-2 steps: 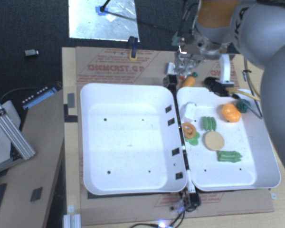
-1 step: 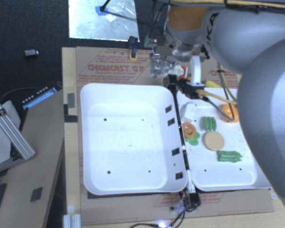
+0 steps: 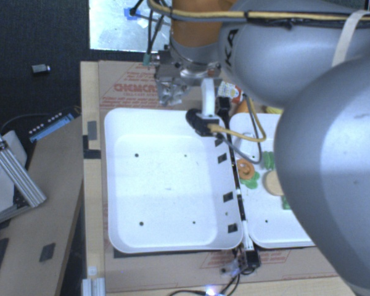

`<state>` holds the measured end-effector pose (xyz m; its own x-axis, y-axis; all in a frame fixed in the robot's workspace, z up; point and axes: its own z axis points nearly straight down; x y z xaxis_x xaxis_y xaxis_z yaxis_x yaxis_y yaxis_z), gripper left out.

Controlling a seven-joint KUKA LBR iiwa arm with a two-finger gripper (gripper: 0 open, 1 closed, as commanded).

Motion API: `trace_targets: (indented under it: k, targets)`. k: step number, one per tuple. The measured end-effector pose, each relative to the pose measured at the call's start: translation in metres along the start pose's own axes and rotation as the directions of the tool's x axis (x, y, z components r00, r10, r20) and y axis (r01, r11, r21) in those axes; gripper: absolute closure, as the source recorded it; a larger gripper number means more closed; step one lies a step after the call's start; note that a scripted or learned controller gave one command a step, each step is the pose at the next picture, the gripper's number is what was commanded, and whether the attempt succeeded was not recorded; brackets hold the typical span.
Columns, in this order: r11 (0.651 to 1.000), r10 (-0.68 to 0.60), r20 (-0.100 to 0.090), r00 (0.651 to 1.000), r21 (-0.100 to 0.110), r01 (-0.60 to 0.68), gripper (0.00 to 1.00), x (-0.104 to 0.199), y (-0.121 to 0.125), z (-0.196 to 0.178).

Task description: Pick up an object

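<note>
**Lining up a clean approach**

Hanging at the far rim of the left bin [image 3: 111, 123], the pincer [image 3: 168, 94] sits over the seam between the white plastic and the cardboard sheet [image 3: 126, 85] behind it. How far it stands open cannot be told from this slant, and nothing can be seen in its hold. The things to pick lie well apart from it, in the right bin [image 3: 277, 234]. An orange piece [image 3: 245, 168] lies hard by the dividing rims, a green piece [image 3: 268, 160] just beyond it, and a tan disc [image 3: 272, 182] is near both, at the edge of the arm [image 3: 296, 54]. As I judge it, the step in hand is the approach and the task has barely begun. To do it well, carry the pincer across the divider high enough to miss both rims. Settle squarely over whichever piece lies freest, then descend straight so the neighbours are not nudged.
</note>
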<state>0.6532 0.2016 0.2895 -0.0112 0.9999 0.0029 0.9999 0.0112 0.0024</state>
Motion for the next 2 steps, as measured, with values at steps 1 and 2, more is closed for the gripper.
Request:
trace_targets:
  k: [1,2]
  targets:
    - [1.000,0.006,0.003,1.000,0.001,-0.006,1.00,-0.004,0.016,0.044]
    - [1.000,0.001,0.001,1.000,0.007,-0.001,1.00,0.037,-0.089,0.035]
